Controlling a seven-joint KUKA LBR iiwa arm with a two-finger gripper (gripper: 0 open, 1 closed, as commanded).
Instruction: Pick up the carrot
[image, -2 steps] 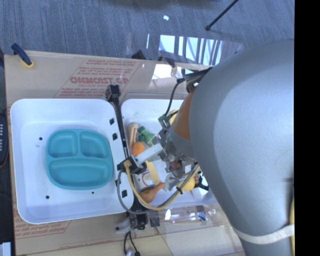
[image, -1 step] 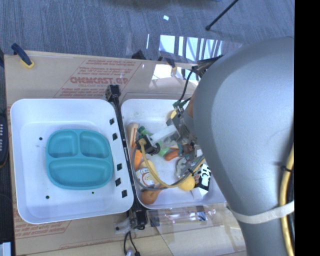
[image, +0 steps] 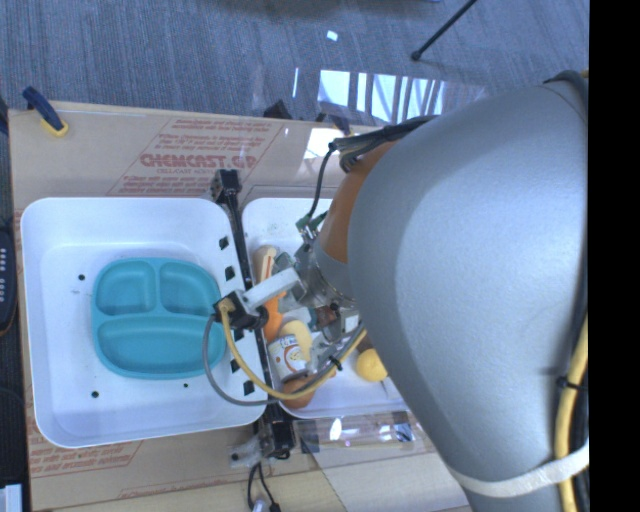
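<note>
My gripper (image: 322, 300) is lowered into the right bin (image: 275, 215), with the wide grey arm covering most of that bin. An orange piece that looks like the carrot (image: 274, 322) lies just left of the gripper, by the bin's left wall, partly hidden by the robot's pale bracket. I cannot make out anything held by the gripper.
Around the gripper lie a tan item (image: 265, 262), a yellow item with a label (image: 292, 347), a yellow round fruit (image: 370, 366) and a brown-orange thing (image: 300, 391). The left bin (image: 50, 260) holds a teal divided plate (image: 110, 345).
</note>
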